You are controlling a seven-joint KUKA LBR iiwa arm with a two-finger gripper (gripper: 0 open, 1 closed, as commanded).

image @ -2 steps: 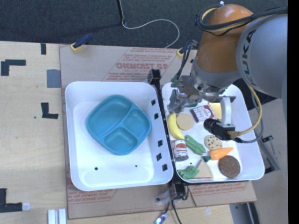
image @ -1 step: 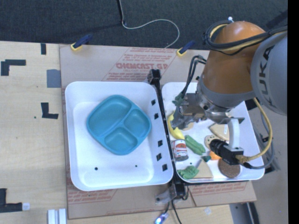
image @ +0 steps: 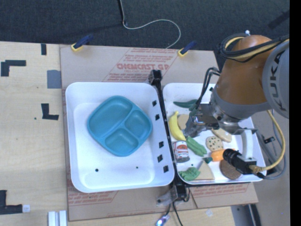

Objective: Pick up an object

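Observation:
The right bin holds several toy foods: a yellow banana, a green pickle, a small red-labelled can, a chip cookie, an orange carrot piece and a dark green pod. My gripper is low over this bin, just right of the banana and above the pickle. The wrist and arm hide whatever lies directly beneath it.
The left bin holds a blue divided plate. A black divider separates the bins. At the right bin's front lie a green leafy piece, a tan wedge and a brown disc. A black cable hangs nearby.

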